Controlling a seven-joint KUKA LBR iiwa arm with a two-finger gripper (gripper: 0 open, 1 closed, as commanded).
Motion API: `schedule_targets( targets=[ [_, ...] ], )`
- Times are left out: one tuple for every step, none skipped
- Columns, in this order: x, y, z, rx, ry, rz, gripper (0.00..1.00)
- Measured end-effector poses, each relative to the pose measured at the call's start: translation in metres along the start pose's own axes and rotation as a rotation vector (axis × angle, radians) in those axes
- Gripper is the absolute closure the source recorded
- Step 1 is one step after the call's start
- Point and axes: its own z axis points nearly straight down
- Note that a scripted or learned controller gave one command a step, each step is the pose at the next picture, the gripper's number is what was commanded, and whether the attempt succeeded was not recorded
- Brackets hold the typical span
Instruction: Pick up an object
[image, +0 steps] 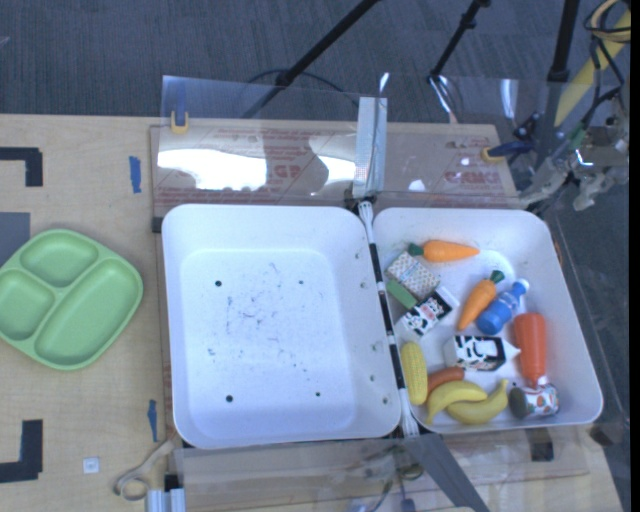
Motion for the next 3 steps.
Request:
schedule_targets(
  targets=[
    [-0.018, 0.017, 0.100, 0.002, 0.000, -0.083, 0.00],
    [-0.006, -0.005, 0.186, 0.000, 0.005, -0.211, 0.00],
    [-0.008, -0.030, 0.195, -0.009, 0.009, -0.292, 0.00]
  ],
)
